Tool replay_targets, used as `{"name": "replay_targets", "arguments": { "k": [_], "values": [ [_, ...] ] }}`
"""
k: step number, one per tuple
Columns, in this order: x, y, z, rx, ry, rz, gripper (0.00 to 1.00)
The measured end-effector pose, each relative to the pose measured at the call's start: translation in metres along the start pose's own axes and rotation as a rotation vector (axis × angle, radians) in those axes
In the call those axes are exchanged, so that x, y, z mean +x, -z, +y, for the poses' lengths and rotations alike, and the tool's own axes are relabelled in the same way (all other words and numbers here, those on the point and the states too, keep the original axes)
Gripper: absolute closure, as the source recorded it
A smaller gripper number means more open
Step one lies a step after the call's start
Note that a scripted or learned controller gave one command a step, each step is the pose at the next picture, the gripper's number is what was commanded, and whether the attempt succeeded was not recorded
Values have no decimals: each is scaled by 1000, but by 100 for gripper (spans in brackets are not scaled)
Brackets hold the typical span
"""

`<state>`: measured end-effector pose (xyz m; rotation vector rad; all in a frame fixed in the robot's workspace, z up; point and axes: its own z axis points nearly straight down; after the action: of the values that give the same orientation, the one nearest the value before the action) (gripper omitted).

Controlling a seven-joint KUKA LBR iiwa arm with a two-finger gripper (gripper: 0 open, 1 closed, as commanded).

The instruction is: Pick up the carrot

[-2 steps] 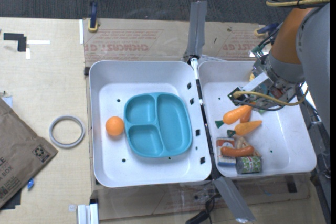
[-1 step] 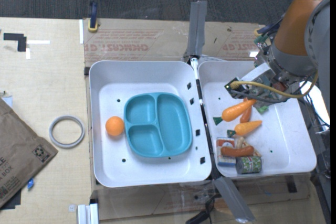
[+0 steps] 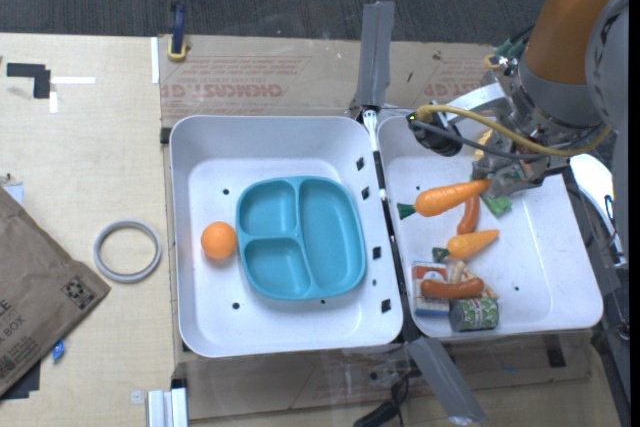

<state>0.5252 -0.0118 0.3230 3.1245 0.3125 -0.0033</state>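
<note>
A large orange carrot (image 3: 447, 199) with a green stem end lies level across the left part of the right bin (image 3: 560, 275). Its thin tip points right and reaches into my gripper (image 3: 500, 181). The gripper is at the bin's upper middle, under the grey and orange arm, and its dark fingers are shut on that tip. A smaller carrot (image 3: 472, 242) lies just below, and a short orange piece (image 3: 468, 214) sits between the two.
The right bin also holds a sausage (image 3: 450, 290), a small box (image 3: 428, 277) and a green can (image 3: 474, 314) near its front. In the left bin (image 3: 200, 315) are a teal divided plate (image 3: 300, 237) and an orange ball (image 3: 218, 240). On the bench at left lies a grey ring (image 3: 127, 249).
</note>
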Motion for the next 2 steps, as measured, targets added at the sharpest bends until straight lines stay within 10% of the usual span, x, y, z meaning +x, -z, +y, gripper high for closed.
{"name": "replay_targets", "arguments": {
  "k": [1, 2],
  "values": [
    [-14, -80, 15, 1, 2, -4, 100],
    [-14, -72, 15, 1, 6, -9, 100]
  ]
}}
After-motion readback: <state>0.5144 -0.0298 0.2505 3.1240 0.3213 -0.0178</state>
